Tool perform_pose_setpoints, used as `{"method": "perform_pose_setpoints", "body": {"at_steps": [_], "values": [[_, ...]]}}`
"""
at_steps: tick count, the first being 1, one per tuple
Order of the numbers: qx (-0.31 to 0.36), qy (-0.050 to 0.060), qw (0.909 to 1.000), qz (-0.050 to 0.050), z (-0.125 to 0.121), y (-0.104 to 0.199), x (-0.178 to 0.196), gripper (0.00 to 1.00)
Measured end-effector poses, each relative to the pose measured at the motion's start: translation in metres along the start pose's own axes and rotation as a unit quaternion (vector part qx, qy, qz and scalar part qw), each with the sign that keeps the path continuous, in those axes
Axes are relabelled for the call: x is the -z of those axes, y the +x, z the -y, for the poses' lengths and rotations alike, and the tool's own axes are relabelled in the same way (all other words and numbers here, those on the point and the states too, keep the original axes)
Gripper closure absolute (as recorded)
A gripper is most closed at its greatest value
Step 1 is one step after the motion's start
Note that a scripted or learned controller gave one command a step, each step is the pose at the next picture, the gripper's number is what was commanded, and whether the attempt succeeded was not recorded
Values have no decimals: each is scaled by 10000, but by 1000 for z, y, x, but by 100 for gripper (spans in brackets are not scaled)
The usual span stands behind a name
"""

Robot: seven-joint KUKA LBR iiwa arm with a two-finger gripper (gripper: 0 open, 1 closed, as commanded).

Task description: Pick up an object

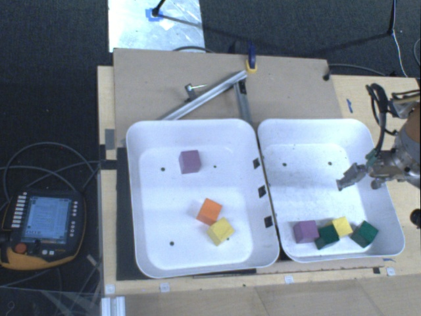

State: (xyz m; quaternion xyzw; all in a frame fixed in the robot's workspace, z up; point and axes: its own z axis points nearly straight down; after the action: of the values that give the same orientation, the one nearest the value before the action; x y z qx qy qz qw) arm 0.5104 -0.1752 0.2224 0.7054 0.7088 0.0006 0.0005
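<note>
The left bin holds a purple cube near its back, with an orange cube and a yellow cube touching each other near its front. Along the front wall of the right bin sit a purple cube, a dark green block, a small yellow cube and a green block. My gripper hangs over the right bin's right side, behind those blocks. It is open, with nothing between its fingers.
A metal bar lies slanted on the brown board behind the left bin. Black cables hang near the arm at the right. A teach pendant rests on the floor at the left.
</note>
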Motion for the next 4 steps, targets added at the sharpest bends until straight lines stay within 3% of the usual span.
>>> {"method": "perform_pose_setpoints", "body": {"at_steps": [1,3,4], "values": [[-6,-4,10000,1,0,0,0,0],[-14,32,10000,-6,8,-8,-122,0],[-9,9,10000,1,8,-8,-133,0]]}}
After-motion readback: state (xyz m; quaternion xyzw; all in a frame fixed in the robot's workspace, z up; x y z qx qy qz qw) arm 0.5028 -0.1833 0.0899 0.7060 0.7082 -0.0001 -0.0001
